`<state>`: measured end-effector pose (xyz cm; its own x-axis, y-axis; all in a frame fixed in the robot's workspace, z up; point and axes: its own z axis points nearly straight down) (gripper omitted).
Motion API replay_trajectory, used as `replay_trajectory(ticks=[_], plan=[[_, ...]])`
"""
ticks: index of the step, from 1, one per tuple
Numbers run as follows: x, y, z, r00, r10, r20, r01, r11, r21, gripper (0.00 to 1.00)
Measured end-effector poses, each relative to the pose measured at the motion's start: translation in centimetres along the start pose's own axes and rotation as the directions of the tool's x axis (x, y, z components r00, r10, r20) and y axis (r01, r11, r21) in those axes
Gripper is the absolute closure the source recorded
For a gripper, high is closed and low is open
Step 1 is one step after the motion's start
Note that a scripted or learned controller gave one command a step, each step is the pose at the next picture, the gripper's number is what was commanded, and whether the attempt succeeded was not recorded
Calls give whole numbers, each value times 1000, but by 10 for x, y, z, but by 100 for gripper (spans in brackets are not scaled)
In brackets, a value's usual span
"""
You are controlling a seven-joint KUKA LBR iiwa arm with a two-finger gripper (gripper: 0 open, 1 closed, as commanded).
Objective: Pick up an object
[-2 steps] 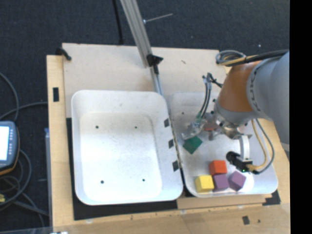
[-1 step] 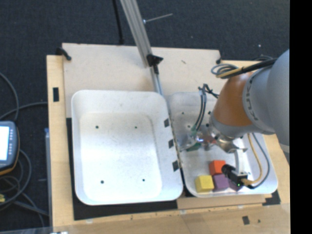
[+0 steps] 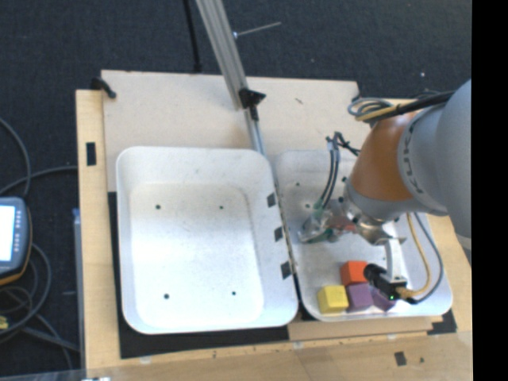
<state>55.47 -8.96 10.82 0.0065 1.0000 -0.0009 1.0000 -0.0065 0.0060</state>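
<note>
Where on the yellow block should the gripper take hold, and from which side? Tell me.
Judged from above: grip the yellow block by its far and near faces, coming straight down. Its top looks flat and level. Its right face sits against the purple block, and the orange block lies just beyond that, so the left-right pair looks crowded; the bin's near rim leaves little room too.

Grey arm point(image 3: 440, 157), orange band point(image 3: 379, 161), looping cables point(image 3: 329, 181)
</note>
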Motion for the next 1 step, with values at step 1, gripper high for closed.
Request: replay_trajectory(ticks=[1], plan=[[66, -2, -93, 1000, -15, -3, 15, 1000, -3, 100]])
